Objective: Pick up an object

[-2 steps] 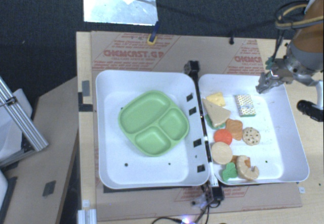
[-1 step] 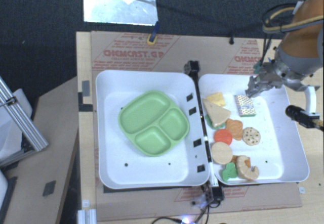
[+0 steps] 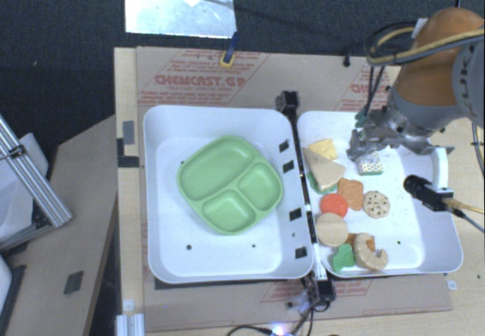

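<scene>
The arm came in from the right, and its gripper (image 3: 365, 146) hung low over the far part of the right bin (image 3: 436, 251). Whether it was apart or together couldn't be told; the wrist body hid that. Nothing was visibly held.

The pick candidates all sat in the right bin: a small speckled block (image 3: 370, 167) just below the gripper, a yellow cheese wedge (image 3: 322, 149) and a pale sandwich-like wedge (image 3: 327, 174) to its left, then an orange cracker (image 3: 351, 192), a chip cookie (image 3: 376, 205), a red tomato slice (image 3: 333, 205), a round beige bun (image 3: 331, 230), a green piece (image 3: 345, 257) and a bitten donut-like piece (image 3: 370, 252) near the front. The left bin (image 3: 163, 251) held a green divided plate (image 3: 230, 184).

Judgement: the step in hand was the descent onto the speckled block, the nearest item. To do it well, centre over the block, straddle its short sides and go low enough to get below its top edge. It stood apart from the cheese wedges, so crowding was a minor risk. The bigger risk was a flat, small item slipping out on closing, or pads landing on top of it.
</scene>
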